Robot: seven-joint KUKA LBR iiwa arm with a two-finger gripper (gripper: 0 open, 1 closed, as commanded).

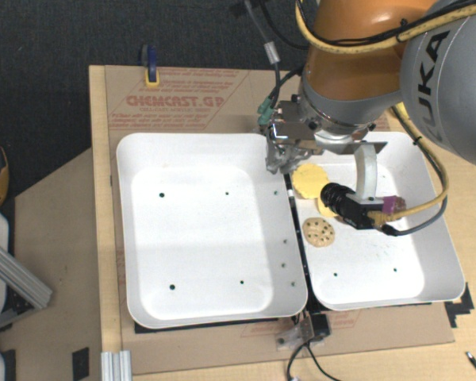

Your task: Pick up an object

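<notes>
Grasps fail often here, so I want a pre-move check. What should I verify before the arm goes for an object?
1. Objects available in right bin: ok; yellow disc, cookie and purple piece lie there.
2. Gripper above a target: not ok; it sits at the bin's left edge, beside the yellow disc.
3. Grasp state: cannot tell.
4. Cookie uncovered: ok; its whole top shows.

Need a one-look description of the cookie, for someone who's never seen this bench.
Start at the right bin of the two white ones. Close to its left wall, about halfway down, lies a small round cookie. It is tan with dark spots, while the yellow pieces just above it are plain.
</notes>
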